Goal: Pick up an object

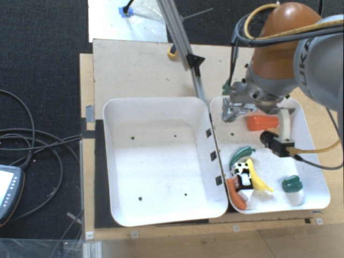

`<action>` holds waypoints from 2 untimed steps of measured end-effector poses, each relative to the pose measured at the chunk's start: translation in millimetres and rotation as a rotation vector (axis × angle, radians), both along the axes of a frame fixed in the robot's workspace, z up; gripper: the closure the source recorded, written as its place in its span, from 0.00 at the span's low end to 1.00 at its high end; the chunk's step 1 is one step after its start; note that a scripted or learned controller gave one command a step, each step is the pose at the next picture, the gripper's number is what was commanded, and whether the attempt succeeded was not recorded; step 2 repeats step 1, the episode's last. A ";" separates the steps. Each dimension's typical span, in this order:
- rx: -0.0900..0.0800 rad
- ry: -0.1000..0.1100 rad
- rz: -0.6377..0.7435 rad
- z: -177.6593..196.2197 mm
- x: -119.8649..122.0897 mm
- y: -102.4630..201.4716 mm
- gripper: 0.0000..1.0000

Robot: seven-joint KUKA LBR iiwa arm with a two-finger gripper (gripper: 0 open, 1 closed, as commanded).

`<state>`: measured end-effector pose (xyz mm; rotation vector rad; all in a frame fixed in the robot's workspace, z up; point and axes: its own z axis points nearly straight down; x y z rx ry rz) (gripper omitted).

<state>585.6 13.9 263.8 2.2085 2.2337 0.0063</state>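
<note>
Hanging over the far end of the right bin (pixel 317 198), the gripper (pixel 232 112) shows as a cluster of grey metal under the orange wrist band of the arm (pixel 301 42); whether it is clenched or released cannot be told from this angle. Just beside it, toward the near side, lies an orange block (pixel 262 123), close to the metal but with nothing seen gripping it. Further down the same bin sit a green curved piece (pixel 242 153), a yellow banana-shaped toy (pixel 258 180), a small black-and-white item (pixel 243 179), an orange-red carrot-like stick (pixel 235 193) along the dividing wall, and a dark green rounded object (pixel 292 184) near the bin's corner. A black fitting (pixel 273 142) with a yellow cable hangs off the arm above these. The left bin (pixel 115 160) is smooth white plastic with a few dark specks. Both bins rest on a pale board (pixel 140 69), with dark carpet around it, loose black cables (pixel 32 144) and a handheld screen (pixel 8 190) at the left
</note>
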 end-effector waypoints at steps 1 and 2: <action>0.000 0.004 0.000 -19.6 0.1 58.2 1.00; 0.000 0.004 0.000 -19.6 0.1 58.2 1.00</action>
